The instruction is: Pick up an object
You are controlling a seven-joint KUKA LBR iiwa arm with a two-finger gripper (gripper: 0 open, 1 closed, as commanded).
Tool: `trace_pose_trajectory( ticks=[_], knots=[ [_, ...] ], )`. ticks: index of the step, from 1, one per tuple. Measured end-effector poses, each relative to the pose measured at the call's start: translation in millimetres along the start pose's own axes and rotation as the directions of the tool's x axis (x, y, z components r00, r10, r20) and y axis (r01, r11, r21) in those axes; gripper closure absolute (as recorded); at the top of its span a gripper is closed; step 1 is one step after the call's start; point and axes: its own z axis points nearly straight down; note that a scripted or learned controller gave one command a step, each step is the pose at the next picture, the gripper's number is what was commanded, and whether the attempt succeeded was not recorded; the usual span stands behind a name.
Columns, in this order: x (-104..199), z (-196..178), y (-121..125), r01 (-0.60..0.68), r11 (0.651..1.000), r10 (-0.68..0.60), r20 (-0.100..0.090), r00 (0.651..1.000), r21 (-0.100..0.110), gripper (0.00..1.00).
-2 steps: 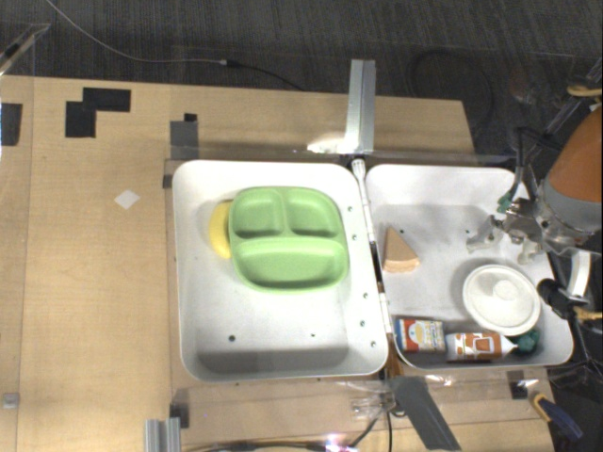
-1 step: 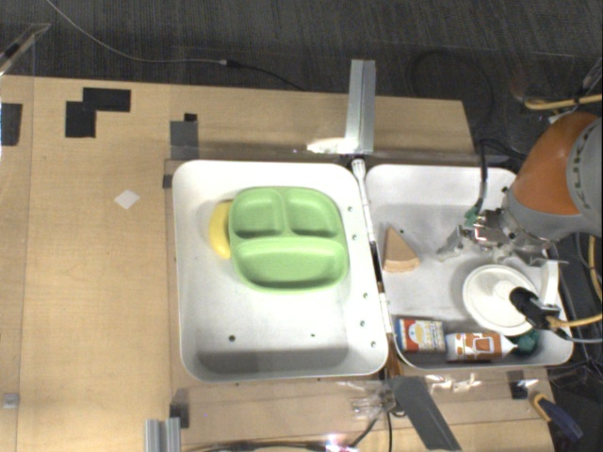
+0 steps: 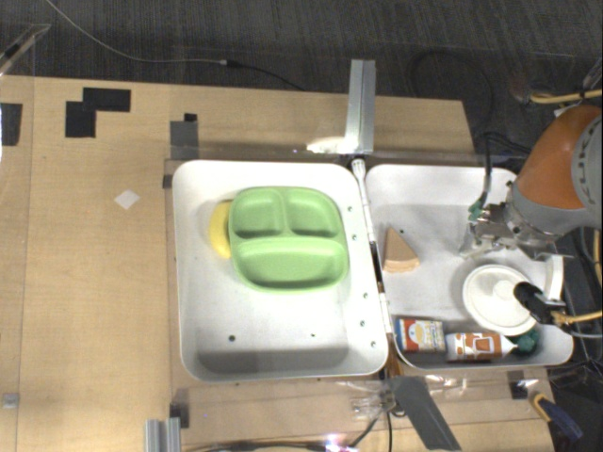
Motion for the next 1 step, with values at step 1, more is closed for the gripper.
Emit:
trace_pose_trajectory(
  ticks=[1],
  knots=[
    [0.0,0.2,-0.1,0.0,1.0,0.0,0.0,1.0,0.0,0.0]
  ],
)
